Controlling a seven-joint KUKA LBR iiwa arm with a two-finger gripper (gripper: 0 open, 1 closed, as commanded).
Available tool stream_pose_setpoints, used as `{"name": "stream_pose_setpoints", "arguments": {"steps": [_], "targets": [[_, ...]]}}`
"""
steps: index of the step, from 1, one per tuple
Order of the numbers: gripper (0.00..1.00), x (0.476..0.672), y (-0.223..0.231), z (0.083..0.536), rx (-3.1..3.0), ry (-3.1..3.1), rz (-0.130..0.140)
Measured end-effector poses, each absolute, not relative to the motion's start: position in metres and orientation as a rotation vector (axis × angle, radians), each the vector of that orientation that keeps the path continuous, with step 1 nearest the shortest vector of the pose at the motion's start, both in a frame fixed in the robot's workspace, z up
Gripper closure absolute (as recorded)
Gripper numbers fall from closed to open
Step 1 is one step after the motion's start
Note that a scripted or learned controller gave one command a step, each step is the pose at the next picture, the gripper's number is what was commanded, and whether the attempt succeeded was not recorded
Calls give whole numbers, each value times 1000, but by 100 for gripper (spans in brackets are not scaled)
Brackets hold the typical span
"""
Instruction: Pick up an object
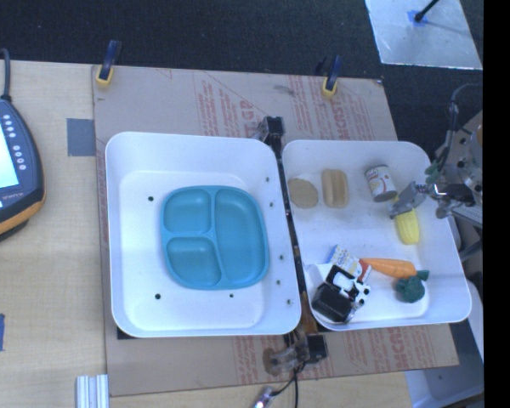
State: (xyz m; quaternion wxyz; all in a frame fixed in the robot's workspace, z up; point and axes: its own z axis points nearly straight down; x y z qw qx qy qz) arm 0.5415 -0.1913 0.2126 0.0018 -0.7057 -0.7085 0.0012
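Presently, two shallow white bins sit side by side on the bench. The left bin holds a blue divided plate, lying flat near its middle, with bare white floor on all sides between the plate and the bin walls.

The right bin carries all the loose items. Along its far half: a round tan disc, a tan oblong piece just beside it, and a small can lying tilted further right, each apart from the others. A yellow corn cob lies near the right wall. Along the near half: an orange carrot, its tip meeting a green leafy piece close to the near-right corner, and a cluster of a small printed packet and a black-and-white object crowded against the near-left corner. The middle of this bin's floor is bare, offering open room.

The gripper enters from the right edge, over the right wall, directly above the corn cob's upper end and right of the can. Whether it touches the corn cannot be told. How far its claw is spread cannot be told either; nothing is visibly held.

A pendant rests at the bench's left edge, well apart from the bins.
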Motion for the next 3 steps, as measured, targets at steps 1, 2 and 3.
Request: {"name": "stream_pose_setpoints", "arguments": {"steps": [1,2,3], "targets": [[0,590,-181,91,-2207,-2225,0],[0,643,-149,87,-2189,-2171,58],[0,656,-207,170,-2218,-2223,1]]}}
